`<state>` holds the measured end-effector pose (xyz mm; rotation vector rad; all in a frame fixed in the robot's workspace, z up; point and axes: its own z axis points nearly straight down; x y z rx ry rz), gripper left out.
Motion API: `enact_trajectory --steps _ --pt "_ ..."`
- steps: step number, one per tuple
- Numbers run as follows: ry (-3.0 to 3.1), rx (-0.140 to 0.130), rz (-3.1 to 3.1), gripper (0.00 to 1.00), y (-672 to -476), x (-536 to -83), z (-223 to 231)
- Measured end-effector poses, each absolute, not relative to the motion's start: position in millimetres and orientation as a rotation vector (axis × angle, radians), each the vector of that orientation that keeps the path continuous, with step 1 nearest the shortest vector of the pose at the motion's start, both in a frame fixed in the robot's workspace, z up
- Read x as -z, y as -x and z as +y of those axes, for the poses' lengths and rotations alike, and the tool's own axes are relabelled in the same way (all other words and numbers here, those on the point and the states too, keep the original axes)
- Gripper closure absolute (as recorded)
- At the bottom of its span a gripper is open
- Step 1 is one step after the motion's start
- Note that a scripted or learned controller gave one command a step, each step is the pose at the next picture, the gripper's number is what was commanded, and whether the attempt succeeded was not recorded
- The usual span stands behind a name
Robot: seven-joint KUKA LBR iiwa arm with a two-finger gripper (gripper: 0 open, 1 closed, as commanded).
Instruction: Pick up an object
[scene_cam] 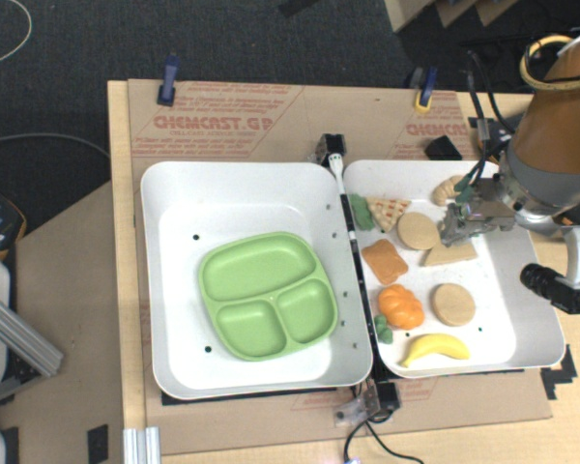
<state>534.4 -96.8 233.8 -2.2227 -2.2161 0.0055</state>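
Note:
The right bin (522, 341) holds several toy foods: a waffle wedge (391, 208), a round tan biscuit (418, 230), an orange-brown bread slice (384, 259), an orange fruit (400, 305), a second round biscuit (454, 304), a yellow banana (435, 348) and a flat tan slab (451, 254). My gripper (460, 228) hangs low over the upper middle of this bin, just above the tan slab and right of the first biscuit. A beige piece (450, 189) lies partly hidden behind the gripper body.
The left bin (174, 211) bears a green divided plate (268, 294). A green leaf toy (361, 211) lies by the wall between the bins. Blue clamps (167, 80) grip the bench's far edge. The arm's grey and orange body (551, 143) covers the right bin's far right corner.

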Motion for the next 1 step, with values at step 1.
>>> enact_trajectory --steps 1 --pt "2.195 -0.005 -2.230 1.00 -485.5 -190.3 56.6"
